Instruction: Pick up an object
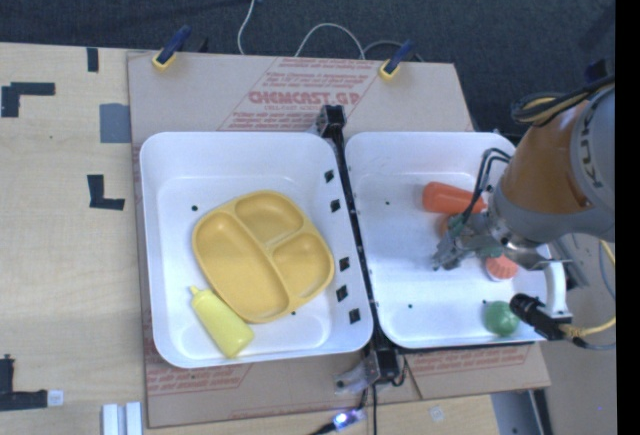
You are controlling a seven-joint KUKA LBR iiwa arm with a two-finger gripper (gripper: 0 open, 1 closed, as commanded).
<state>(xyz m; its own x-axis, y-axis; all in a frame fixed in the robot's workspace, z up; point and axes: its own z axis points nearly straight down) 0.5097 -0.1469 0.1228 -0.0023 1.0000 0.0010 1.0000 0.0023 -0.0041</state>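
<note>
In the right bin (pixel 400 318) lie an orange carrot-like piece (pixel 447 196), a small red-orange piece (pixel 501 269) and a green round piece (pixel 500 319). My gripper (pixel 455 250) hangs low over the right bin, just below the orange piece and left of the red-orange one. Nothing is visible between its dark fingers. The arm's orange band (pixel 545 168) sits above it at the right.
The left bin (pixel 160 223) bears a yellow divided plate (pixel 262 253) and a yellow squeeze bottle (pixel 221 320) at its front left. A black divider with clips (pixel 345 223) runs between the bins. Cables hang by the arm at the right.
</note>
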